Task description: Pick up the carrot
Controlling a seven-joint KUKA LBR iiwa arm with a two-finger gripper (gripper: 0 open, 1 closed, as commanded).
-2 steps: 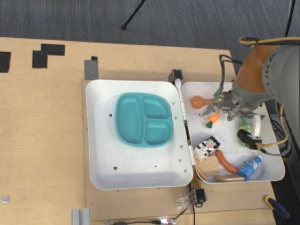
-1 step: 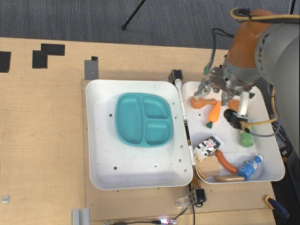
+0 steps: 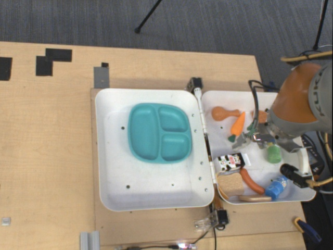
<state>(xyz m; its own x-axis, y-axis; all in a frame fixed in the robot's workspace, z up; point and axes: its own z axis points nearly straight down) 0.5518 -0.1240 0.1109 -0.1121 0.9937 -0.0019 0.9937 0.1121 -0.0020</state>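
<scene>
The carrot (image 3: 238,123), orange with a small green tip at its lower end, lies tilted in the upper left part of the right bin (image 3: 208,102). My gripper (image 3: 248,138) hangs just right of and below the carrot, close to its green end. The grey wrist and orange band of the arm (image 3: 297,95) cover the bin's right side. Nothing shows the carrot lifted off the bin floor.
Beside the carrot lies an orange drumstick-shaped toy (image 3: 225,113). A green toy (image 3: 273,154), a black-and-white box (image 3: 230,162), a bread slice (image 3: 232,184), a sausage (image 3: 252,183) and a blue item (image 3: 277,188) fill the bin's lower part. A teal divided plate (image 3: 158,133) sits in the left bin (image 3: 112,181).
</scene>
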